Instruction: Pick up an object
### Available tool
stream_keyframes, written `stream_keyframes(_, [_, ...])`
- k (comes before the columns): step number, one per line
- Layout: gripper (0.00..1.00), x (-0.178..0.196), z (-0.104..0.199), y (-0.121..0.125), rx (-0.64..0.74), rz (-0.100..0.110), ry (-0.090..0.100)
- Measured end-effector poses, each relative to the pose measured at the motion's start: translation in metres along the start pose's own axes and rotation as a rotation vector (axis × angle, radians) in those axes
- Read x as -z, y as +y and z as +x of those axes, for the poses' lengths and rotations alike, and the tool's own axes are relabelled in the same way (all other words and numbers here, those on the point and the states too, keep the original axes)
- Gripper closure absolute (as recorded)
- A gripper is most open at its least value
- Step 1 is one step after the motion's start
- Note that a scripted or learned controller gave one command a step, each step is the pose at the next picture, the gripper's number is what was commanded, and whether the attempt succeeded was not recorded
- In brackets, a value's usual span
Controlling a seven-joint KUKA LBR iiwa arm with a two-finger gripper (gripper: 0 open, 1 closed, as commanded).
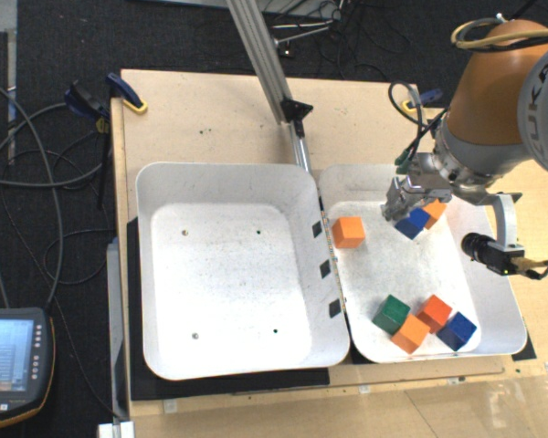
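My gripper (pixel 400 204) hangs over the upper part of the right bin (pixel 411 272), under the grey wrist and the orange band. A blue block (pixel 411 223) lies right at its lower right side, with an orange block (pixel 435 211) touching that one; whether the gripper touches either I cannot tell. An orange cube (pixel 348 232) sits alone near the bin's left wall. Near the front edge there is a cluster: a green cube (pixel 392 314), a red-orange block (pixel 435 311), an orange block (pixel 409 334) and a blue block (pixel 456 330).
The left bin (pixel 219 272) lies beside the right one. A slanted metal pole (pixel 265 53) ends at the divide between the bins. A black fixture (pixel 491 252) sticks in over the right bin's right rim. Blue clamps (pixel 119 94) grip the bench's far left corner.
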State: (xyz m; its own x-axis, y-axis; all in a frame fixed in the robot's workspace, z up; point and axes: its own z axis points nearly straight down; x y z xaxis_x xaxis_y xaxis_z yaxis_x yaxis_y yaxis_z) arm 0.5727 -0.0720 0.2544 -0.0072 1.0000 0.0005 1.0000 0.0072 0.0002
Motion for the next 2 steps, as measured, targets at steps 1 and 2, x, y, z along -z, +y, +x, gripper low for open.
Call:
stream_keyframes(1, [1.00,0.002,0.058,-0.013,0.002,0.001,0.002])
stream_keyframes(2, [1.00,-0.003,0.116,-0.026,0.002,0.002,0.002])
